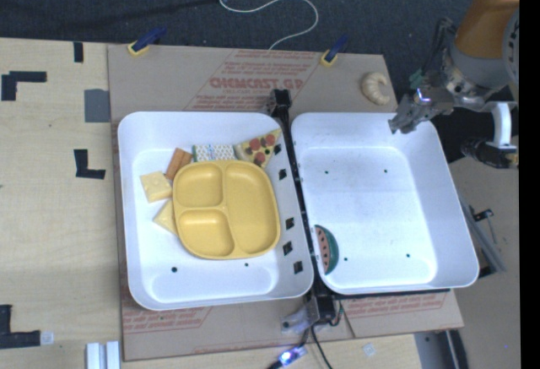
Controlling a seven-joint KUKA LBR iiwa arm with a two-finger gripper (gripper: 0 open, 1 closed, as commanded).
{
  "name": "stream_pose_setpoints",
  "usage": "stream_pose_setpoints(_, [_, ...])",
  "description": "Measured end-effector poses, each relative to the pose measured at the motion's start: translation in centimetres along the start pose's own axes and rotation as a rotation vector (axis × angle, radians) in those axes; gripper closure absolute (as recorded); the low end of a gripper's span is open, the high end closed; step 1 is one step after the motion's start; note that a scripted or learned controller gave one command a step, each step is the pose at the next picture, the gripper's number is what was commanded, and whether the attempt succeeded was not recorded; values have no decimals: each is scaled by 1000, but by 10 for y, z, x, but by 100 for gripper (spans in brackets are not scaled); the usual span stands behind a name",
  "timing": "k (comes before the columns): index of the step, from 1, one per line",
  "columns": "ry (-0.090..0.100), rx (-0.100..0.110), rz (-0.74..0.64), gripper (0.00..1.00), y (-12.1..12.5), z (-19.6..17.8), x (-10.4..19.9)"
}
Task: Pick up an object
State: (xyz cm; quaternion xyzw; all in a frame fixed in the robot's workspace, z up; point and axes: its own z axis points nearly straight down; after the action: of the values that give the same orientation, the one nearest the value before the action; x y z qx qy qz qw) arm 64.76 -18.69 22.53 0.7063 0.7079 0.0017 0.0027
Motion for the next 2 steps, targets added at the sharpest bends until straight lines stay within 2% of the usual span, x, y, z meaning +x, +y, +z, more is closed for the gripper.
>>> stream_pose_setpoints(1, [1,7,2,100,0,1,0])
stream_pose_setpoints(2, [1,7,-2,100,8,6,44])
